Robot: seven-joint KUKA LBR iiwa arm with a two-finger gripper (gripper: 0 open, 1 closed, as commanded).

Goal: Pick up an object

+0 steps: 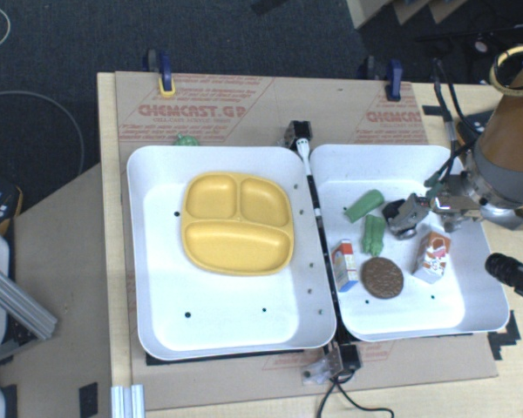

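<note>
The right bin [476, 307] holds several small things. A green piece [363, 205] lies tilted near its back, and a second green piece [374, 234] stands just below it. A brown round disc [383, 278] rests toward the front. A small white and red carton [433, 257] sits to its right, and a small white, red and blue box [344, 265] lies by the bin's left wall. My gripper [407, 215] hangs low over the bin's middle, just right of the two green pieces and above the carton. Nothing is seen held in it.
The left bin [144, 233] holds a yellow divided plate [238, 223]. A black strip [310, 190] runs between the bins. Blue clamps [165, 70] [393, 78] grip the board's far edge. Cables trail at the right behind the arm [506, 146].
</note>
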